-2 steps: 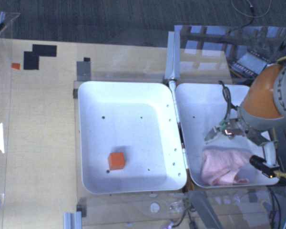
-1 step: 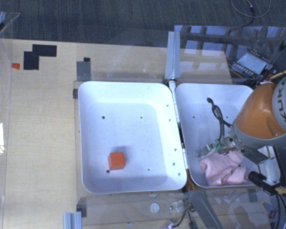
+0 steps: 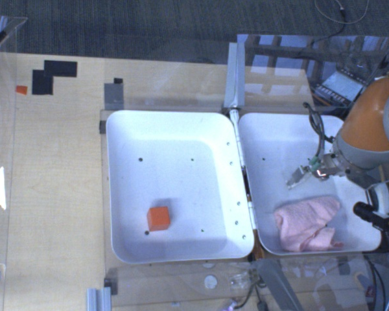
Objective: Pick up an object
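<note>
The pink cloth at lower right looked soft and light, best pinched at a raised fold; the jaws' state was unclear.

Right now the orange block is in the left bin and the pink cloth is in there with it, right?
Not quite. The orange block does lie in the left bin, but the pink cloth is in the right bin, near its front edge, below the gripper. The camera view shows this.
</note>
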Controlling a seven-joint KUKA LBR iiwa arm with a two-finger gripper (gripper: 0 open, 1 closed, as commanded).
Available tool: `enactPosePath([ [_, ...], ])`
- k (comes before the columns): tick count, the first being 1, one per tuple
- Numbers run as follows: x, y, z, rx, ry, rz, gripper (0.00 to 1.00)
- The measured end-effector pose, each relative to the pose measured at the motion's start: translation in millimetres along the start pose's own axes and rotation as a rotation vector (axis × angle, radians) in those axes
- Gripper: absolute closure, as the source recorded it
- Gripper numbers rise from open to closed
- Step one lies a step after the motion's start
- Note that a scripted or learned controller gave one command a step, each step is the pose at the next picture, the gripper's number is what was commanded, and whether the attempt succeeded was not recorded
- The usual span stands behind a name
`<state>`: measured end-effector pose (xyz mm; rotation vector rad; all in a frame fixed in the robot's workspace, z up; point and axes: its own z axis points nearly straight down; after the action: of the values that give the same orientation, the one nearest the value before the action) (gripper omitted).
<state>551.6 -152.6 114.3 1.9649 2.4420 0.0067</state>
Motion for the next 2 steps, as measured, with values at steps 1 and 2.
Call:
enactPosePath([
  [1,-31.9,-57.5,4.5,0.001,-0.001,0.014,0.0],
  [2,-31.7,-57.4,4.5,0.001,-0.001,0.014,0.0],
])
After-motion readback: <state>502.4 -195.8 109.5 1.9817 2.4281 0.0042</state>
